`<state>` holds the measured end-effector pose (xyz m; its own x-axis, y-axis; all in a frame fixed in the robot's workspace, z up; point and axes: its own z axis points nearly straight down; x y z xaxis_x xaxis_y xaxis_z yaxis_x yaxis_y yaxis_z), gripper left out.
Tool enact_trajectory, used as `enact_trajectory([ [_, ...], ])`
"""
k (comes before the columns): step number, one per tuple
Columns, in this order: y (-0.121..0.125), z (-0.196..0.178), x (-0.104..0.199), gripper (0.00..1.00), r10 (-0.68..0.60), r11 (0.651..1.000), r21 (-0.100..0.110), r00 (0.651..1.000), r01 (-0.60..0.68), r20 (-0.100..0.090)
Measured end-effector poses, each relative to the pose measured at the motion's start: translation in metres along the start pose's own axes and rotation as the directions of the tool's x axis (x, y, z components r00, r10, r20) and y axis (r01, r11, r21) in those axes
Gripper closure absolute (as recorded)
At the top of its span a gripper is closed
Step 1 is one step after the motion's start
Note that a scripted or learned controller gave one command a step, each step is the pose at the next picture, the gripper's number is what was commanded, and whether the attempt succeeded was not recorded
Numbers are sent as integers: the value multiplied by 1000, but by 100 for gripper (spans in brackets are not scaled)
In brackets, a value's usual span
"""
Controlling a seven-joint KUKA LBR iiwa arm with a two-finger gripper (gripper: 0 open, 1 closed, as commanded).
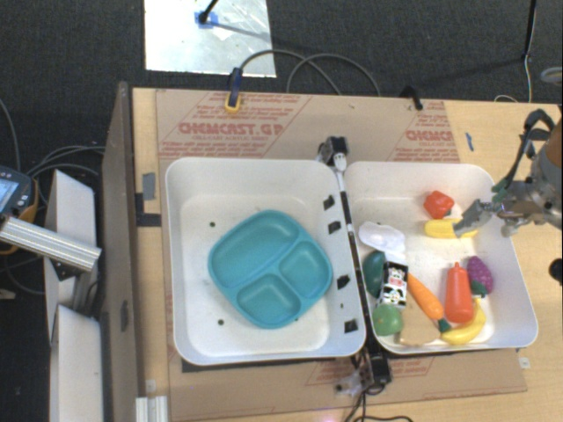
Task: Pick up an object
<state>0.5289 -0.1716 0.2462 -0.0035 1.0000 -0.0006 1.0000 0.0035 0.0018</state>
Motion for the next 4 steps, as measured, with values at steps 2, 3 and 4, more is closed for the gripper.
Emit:
enact_trajectory([
  [2,84,145,-36,0,-3,1000,-9,1000,3,4],
  [3,80,137,-35,100,-3,1000,-4,1000,3,1],
  [4,117,153,19,100,6,1000,3,1000,-6,3],
])
